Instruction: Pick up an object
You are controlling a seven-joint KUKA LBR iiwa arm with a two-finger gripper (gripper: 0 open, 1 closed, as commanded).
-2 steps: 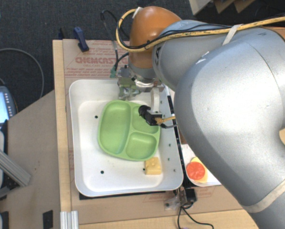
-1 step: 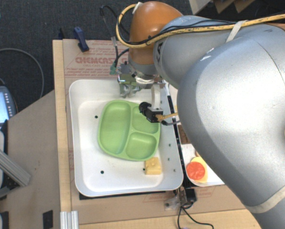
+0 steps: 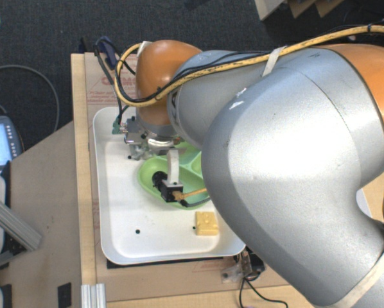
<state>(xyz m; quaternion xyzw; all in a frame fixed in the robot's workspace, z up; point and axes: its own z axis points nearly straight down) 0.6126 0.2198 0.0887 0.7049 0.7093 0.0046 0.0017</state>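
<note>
Lime-green shallow plastic dish [image 3: 151,172] is taken as the likely target, since it lies directly under the tool. It rests on the floor of the white shallow bin [image 3: 115,197], past the middle toward 3 o'clock, and its 3 o'clock side is hidden under the grey arm [image 3: 295,159].

Handling, as judged:
- thin moulded plastic, so light and stiff, with some flex at the lip
- smooth and probably slick; not fragile
- a raised ridge seems to divide the inside
- best hold looks like the rim, one side inside and one outside; the flat floor gives nothing to pinch
- a light dish may skid or tip if only one edge is lifted

Gripper [image 3: 147,147] sits low at the dish's 11 o'clock edge. Touching or just above: cannot tell. How wide it stands: cannot tell, as the wrist body covers it. Nothing is seen held.

Small pale-yellow block [image 3: 207,223] lies at 5 o'clock from the dish, near but apart. It looks squarish and light, possibly soft, and would be the easier pinch across two flat sides.

Tiny dark speck [image 3: 137,231] sits on the bin floor at 7 o'clock from the dish, too small to identify.

Tan bench board [image 3: 83,172] borders the bin at 9 o'clock.
</note>
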